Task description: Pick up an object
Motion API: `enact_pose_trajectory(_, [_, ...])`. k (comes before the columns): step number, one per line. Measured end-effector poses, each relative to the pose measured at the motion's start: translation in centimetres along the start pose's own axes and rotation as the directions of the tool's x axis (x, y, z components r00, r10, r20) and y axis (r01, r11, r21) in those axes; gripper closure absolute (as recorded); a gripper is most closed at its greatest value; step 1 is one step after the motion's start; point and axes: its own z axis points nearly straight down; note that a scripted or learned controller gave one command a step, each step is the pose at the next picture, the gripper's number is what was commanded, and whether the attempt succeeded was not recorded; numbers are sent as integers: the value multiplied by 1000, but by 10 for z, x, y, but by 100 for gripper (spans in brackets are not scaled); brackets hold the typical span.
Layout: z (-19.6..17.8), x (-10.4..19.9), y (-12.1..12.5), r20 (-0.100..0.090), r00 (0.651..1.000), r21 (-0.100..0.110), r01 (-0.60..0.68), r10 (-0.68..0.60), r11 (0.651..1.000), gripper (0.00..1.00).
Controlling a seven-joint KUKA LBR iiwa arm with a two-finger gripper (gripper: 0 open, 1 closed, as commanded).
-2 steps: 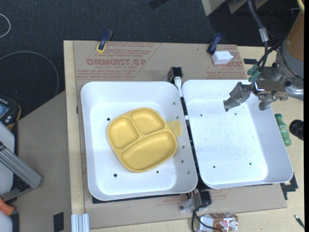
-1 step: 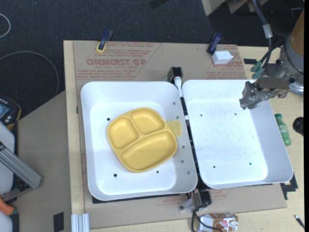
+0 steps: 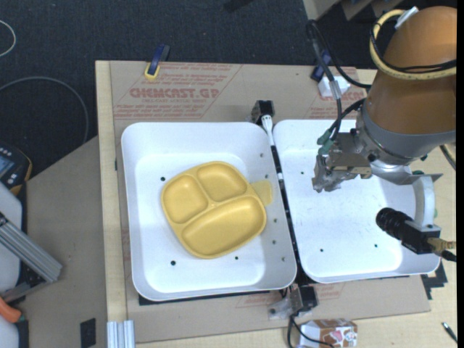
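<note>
My claw (image 3: 328, 183) hangs over the right bin (image 3: 348, 259); whether it is apart or together I cannot tell, my wrist hides much of it. The yellow divided plate (image 3: 212, 209) lies flat in the left bin (image 3: 145, 194), long axis running lower-left to upper-right, unobstructed.

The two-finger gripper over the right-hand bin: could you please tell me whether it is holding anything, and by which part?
Nothing is held. The gripper hangs above the right white bin with nothing between its fingers; the yellow three-compartment plastic plate lies in the left white bin.
</note>
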Motion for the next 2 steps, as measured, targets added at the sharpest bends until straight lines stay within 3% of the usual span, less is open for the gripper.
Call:
enact_pose_trajectory(1, [-61,56,1,-1,1000,-18,3,-3,1000,100])
enact_pose_trajectory(2, [-104,60,1,0,1000,-17,-3,3,1000,100])
